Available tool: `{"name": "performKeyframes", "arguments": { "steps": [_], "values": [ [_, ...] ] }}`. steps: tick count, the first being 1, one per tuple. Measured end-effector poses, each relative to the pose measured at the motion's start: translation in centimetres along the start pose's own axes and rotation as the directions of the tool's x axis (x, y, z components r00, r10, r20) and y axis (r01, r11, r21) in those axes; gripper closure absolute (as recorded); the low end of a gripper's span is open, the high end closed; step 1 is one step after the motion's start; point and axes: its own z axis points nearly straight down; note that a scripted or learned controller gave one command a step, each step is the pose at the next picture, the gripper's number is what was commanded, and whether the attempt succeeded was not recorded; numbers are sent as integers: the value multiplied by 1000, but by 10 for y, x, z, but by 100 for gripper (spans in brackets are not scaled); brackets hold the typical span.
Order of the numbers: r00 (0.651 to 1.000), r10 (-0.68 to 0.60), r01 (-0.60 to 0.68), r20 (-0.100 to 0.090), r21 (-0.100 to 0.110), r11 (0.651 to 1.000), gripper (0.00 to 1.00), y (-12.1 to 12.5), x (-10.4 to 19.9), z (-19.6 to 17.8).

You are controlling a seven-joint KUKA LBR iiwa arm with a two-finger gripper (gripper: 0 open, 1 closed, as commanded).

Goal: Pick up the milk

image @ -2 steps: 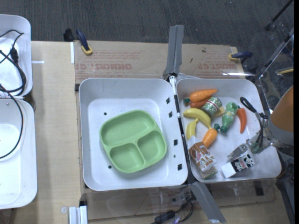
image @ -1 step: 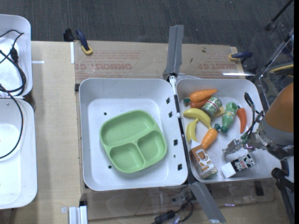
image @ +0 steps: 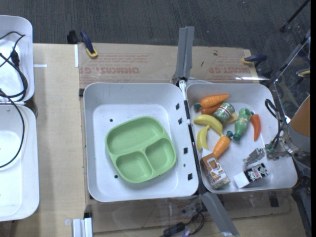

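Milk carton (image: 255, 173): one, beside three carrots (image: 214, 101), two bananas (image: 209, 123).

Left bin (image: 94, 147): held one divided plate (image: 141, 149), centred. Right bin (image: 276, 95): carrot (image: 214, 101) at 12 o'clock; can (image: 224, 112) and bottle (image: 240, 124) near centre; bananas (image: 206, 128) at 9; snack packet (image: 214, 171) at 7; milk (image: 256, 172) at 5, gripper (image: 272, 150) just beside it at 4.
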Motion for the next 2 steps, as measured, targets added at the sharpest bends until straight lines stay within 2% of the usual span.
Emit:
{"name": "performKeyframes", "arguments": {
  "steps": [1, 2],
  "values": [
    [995, 97, -97, 9, 1, 995, 0, 7, 46, 1],
    [985, -173, 173, 6, 1, 985, 0, -2, -3, -4]
  ]
}}
